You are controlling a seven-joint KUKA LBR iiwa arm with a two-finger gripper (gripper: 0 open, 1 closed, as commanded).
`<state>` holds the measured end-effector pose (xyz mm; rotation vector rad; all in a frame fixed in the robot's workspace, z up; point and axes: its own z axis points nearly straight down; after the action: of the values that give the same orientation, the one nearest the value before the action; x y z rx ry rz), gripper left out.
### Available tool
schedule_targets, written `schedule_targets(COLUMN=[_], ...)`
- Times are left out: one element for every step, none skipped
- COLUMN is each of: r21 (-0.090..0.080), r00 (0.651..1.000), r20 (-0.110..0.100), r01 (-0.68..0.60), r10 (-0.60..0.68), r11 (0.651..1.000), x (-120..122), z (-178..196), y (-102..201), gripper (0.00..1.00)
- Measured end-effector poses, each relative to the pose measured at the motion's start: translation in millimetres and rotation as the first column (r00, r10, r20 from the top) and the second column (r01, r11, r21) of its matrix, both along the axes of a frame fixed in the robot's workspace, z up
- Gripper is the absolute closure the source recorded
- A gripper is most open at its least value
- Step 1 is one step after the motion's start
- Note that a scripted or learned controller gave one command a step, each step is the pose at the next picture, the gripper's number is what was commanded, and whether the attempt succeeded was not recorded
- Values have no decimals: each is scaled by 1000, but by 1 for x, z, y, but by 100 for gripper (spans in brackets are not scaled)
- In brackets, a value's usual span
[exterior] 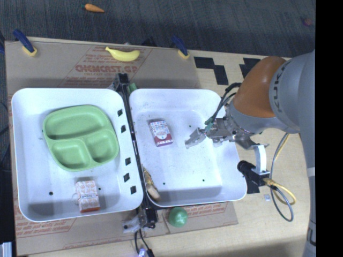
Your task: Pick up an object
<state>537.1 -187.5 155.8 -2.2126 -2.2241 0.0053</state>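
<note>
A small red and white box (160,131) lies flat in the right bin (214,98), left of its middle. My gripper (195,137) hangs low over the same bin, about a box's length to the right of that box and apart from it. The grey arm with its orange band (260,92) reaches in over the bin's right rim. In the left bin (21,143) sit a green divided plate (80,137) and a second small red and white box (87,195) near the front wall.
A yellow banana (123,53) lies on the cardboard behind the bins. A green ball (178,216) rests in front of the right bin. A tan object (150,188) sits by the front of the divider. Cables (278,189) loop at the right.
</note>
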Motion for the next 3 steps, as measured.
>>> schedule_targets(r21=[-1,1,-2], r00=[1000,1000,1000], r20=[2,5,9], r01=[-2,-2,0], r10=[2,2,0], r11=[1000,1000,1000], x=[33,77,103], z=[-65,-21,113], y=[0,62,52], gripper=[0,0,0])
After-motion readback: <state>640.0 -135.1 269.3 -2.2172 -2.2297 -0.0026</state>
